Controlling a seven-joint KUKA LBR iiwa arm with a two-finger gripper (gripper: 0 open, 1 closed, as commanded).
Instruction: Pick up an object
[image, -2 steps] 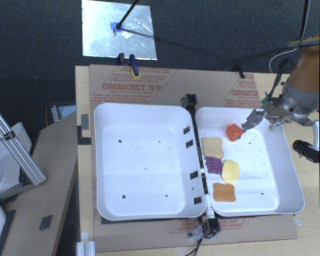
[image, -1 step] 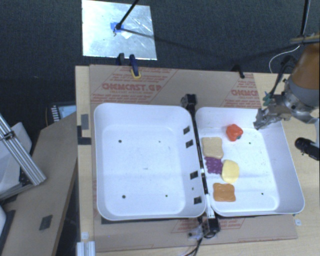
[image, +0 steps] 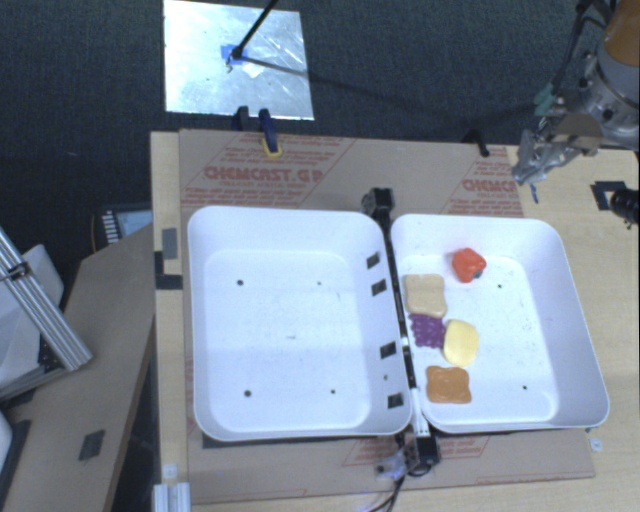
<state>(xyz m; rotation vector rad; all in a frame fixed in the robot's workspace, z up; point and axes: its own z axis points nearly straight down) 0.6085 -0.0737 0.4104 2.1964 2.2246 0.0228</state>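
1. Camera view, starting with the bench's near edge: the orange-brown piece (image: 448, 384) lies in the right bin (image: 575, 330), farthest from the claw of that bin's items, below and left of it.
2. The pale yellow piece (image: 461, 342) sits just above the orange-brown one, a step closer to the claw.
3. A small purple cluster (image: 427, 329) lies beside the yellow piece, on the side away from the claw, against the bin's inner wall.
4. The tan toast-like piece (image: 425, 295) rests just above the purple cluster, closer again.
5. The red-orange piece (image: 467, 264) is the item nearest the claw, still well below and left of it.
6. The left bin (image: 215, 240) lies farther left, well apart from the claw, its white floor bare.
7. The claw (image: 528, 172) hangs past the right bin's far rim, over the brown cardboard (image: 300, 170); I cannot tell whether it is released or clenched, and nothing shows in it.
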